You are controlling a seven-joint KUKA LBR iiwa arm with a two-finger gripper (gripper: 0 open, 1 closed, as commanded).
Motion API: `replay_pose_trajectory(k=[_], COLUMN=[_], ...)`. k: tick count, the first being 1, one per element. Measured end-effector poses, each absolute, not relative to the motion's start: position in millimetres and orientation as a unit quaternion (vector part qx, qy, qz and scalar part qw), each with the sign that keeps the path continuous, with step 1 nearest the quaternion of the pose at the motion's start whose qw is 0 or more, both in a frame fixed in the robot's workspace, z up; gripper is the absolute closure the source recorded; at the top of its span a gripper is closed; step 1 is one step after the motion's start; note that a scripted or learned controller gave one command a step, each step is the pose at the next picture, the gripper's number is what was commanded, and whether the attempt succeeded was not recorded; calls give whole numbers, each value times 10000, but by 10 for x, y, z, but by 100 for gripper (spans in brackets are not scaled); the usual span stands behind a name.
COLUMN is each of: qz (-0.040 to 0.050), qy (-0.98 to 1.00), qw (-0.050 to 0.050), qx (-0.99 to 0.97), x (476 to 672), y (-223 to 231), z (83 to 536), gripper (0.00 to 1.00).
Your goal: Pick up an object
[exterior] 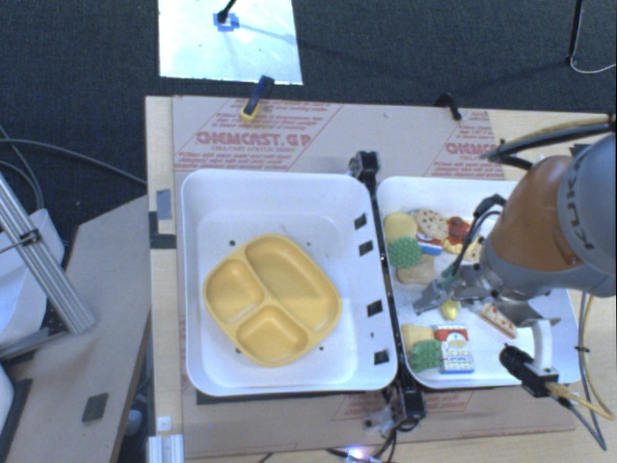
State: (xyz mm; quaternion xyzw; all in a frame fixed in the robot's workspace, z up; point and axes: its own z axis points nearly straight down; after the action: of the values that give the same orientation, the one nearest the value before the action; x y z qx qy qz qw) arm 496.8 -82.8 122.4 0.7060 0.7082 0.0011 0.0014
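My claw (436, 302) hung low in the right bin (569, 350), among toy food. Finger state: could not tell. A yellow divided tray (272, 299) lay in the left bin (280, 196).

A yellow divided tray (272, 300) (three compartments) lies in the left bin (207, 210).

Smooth white plastic, faintly glossy, in both bins: left bin (198, 258), right bin (569, 350). Glossy yellow plastic, smooth, in the three-compartment tray (272, 299). Matt brown cardboard, printed in red, over the worktop (318, 133). Dark, rough carpet-like weave on the floor (77, 56). Dull, reflective sheet finish on the pale square panel (229, 27). Satin grey casing and smooth orange band on the arm (554, 225). Brushed metal on the rail (43, 263) at left.
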Motion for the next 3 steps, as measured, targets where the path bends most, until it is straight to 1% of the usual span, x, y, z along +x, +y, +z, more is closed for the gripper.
replay_pose_trajectory(k=[1,2,3], qz=[15,32,8], qy=[7087,7107,7084], qw=[14,20,7], qx=[7055,7035,7058], x=[4975,5076,5062], y=[-827,-286,-324], z=[1313,1874,1845], gripper=[100,100,0])
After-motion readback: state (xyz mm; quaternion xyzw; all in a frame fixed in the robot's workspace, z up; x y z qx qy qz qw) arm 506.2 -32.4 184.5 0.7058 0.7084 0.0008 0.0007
